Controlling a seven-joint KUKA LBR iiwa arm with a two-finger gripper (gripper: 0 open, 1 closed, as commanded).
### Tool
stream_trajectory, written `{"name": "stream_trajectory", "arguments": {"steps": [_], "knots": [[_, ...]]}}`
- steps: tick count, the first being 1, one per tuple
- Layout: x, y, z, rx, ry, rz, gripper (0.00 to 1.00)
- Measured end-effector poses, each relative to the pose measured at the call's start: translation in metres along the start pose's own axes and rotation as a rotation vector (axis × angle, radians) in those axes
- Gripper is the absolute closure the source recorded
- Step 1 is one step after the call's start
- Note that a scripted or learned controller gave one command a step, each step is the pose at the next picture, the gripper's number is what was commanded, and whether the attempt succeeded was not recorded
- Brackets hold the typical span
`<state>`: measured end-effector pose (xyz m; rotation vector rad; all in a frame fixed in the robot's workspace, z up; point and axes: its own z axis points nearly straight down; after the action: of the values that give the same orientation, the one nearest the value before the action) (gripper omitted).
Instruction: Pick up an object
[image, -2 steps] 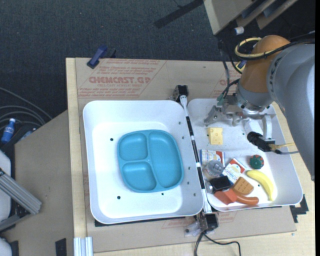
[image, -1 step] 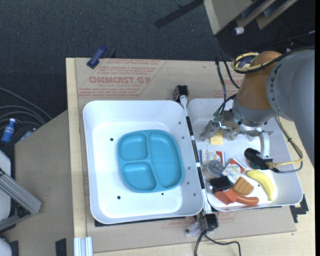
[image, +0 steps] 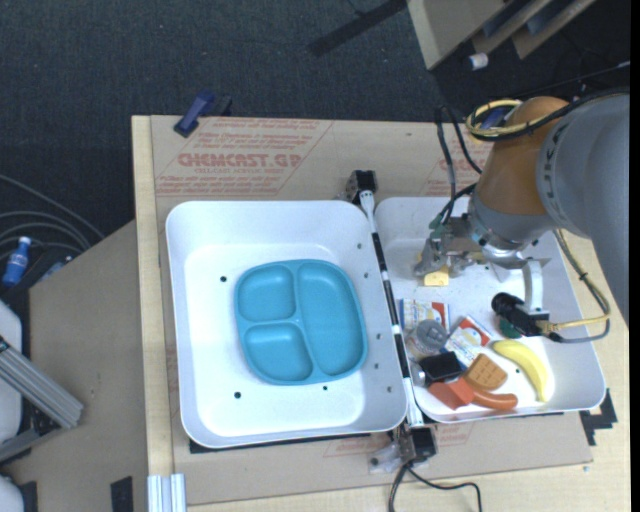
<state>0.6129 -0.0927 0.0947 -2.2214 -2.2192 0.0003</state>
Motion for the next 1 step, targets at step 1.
{"name": "stream_trajectory", "arguments": {"steps": [1], "knots": [[0.0587,-0.1036,-0.1269,-0.001,0.000,-0.002,1.00]]}}
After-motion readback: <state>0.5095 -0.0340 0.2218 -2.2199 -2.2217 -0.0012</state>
